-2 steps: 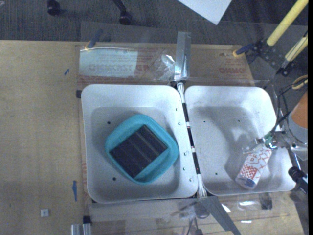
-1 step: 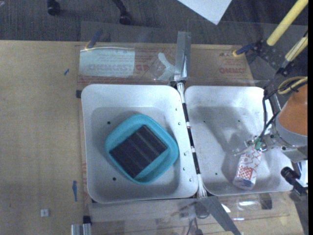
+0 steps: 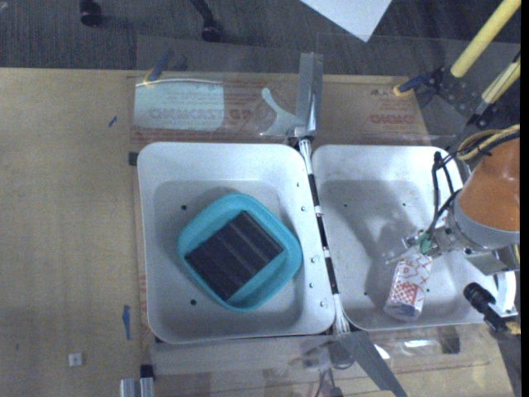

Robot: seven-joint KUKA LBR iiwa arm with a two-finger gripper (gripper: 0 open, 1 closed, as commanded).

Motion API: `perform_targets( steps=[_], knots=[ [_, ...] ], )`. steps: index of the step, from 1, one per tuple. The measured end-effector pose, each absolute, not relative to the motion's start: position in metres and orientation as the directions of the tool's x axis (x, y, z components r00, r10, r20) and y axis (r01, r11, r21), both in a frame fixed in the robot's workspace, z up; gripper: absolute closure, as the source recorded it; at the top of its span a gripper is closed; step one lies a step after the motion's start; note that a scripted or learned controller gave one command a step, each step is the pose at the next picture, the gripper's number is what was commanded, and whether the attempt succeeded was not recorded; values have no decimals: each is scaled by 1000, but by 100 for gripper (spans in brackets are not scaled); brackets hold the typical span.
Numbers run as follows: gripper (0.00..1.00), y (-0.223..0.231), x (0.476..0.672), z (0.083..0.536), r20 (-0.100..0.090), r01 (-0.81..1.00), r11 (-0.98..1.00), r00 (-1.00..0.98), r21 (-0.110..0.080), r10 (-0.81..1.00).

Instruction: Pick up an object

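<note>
The arm point(image 3: 494, 195) was cut off by the picture's right edge, so only its orange band and wrist showed. The gripper point(image 3: 420, 246) sat under the wrist as a small tangle of parts, its fingers too small to read against the red-and-white patterned object point(image 3: 409, 288). That object's print was too blurred to make out.

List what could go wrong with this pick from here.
1. The red-and-white patterned carton lies tilted near the right bin's front wall, so the fingers may have little room and could glance off it.
2. The gripper sits at the carton's upper end, not its middle; a grasp there may let it swing or slip.
3. Loose cables by the wrist might snag.
</note>
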State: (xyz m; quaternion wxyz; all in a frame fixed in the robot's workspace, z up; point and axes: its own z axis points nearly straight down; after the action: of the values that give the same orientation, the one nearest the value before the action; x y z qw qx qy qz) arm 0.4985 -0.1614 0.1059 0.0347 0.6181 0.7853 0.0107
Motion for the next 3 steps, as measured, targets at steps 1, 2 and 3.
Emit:
perform_targets(
  steps=[1, 2, 3],
  knots=[
    [0, -129, 499, 106, -40, 967, 247, -245, 62, 969],
    [0, -125, 499, 106, -41, 964, 258, -256, 62, 966],
    [0, -116, 501, 106, -44, 932, 356, -354, 62, 934]
  ],
)
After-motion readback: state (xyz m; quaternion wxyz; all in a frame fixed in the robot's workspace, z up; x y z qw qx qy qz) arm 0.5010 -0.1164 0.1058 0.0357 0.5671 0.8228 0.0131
